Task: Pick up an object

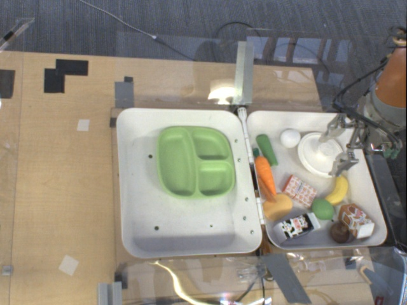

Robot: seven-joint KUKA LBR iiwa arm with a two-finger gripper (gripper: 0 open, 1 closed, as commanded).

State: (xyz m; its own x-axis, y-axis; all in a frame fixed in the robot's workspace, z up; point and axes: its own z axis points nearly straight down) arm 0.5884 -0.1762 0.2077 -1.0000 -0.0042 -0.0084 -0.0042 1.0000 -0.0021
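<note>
I see a round white plastic dish [318, 152] lying flat at the back of my right-hand bin, a small white ball [290, 138] just beside it.

The arm [389, 91] is grey with an orange band above the wrist. Thin black cables [356, 84] loop beside it. Its gripper [340, 145] has two slim silvery metal fingers.
</note>
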